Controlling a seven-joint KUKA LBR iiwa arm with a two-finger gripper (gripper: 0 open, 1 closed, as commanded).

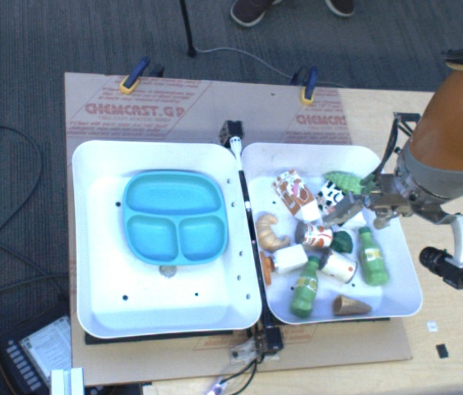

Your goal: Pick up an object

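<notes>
Camera view. Nearest the lens, along the bottom edge: cardboard sheet [173, 348] under both bins, on the desk [449, 336].

Left bin [99, 290]: one blue divided tray [175, 217], flat, set toward the bin's far half.

Right bin [408, 299]: a loose heap. Near edge holds a brown cone [351, 305] and a green bottle [305, 294], its neck pointing up-frame. A second green bottle [370, 256] lies at the right side, long axis running roughly near-to-far. Mid-heap: red-and-white can [317, 236], white cup [339, 267], croissant [269, 230] close by the left wall. Far part: patterned box [294, 192], black-and-white cow toy [331, 195], leafy green piece [344, 182].

Arm comes in from the right, orange band [453, 126] high over the bin's right rim. Hand [353, 210] sits low over the upper middle of the heap, just right of the cow toy. Whether it is spread or pressed together I cannot tell; nothing visibly pinched.

Key relation: nearest candidates lie left and slightly toward the camera from the hand, the can closest, the cow toy just beside it up-frame. The right-side bottle lies directly camera-ward of the hand. Judgement: a short drop reaches the can or toy; crowding around them risks a glancing contact.
</notes>
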